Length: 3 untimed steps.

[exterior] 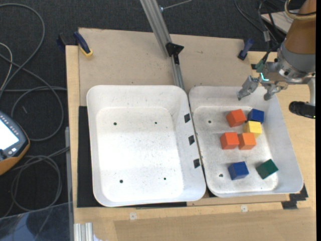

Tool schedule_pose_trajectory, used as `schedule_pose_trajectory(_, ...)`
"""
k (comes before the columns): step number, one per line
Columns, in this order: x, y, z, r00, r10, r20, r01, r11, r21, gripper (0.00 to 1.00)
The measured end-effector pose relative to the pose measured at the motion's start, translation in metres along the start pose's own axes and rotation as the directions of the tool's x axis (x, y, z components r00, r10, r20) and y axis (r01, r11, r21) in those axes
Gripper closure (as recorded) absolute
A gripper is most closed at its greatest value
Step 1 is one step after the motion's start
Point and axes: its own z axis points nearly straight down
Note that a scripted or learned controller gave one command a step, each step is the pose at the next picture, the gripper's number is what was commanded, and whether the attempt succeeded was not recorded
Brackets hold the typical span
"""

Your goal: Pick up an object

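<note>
Several small blocks lie in the right bin: an orange block, a blue block, a yellow block, two more orange blocks side by side, another blue block and a dark green block. My gripper hangs above the bin's far right edge, behind the blocks. Its fingers are spread apart with nothing between them.
The left bin lies beside the right one. A slanted metal pole rises from the bench behind the bins. Blue clamps grip the board's far corners. Cables and a handheld device lie at the left.
</note>
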Motion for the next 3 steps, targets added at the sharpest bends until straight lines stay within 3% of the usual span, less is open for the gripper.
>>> schedule_pose_trajectory(1, 0.000, 0.001, -0.003, 1.000, -0.001, 0.002, 0.001, 1.000, -0.005, 0.00)
schedule_pose_trajectory(3, -0.002, 0.006, 0.109, 1.000, -0.001, 0.001, 0.001, 1.000, -0.005, 0.00)
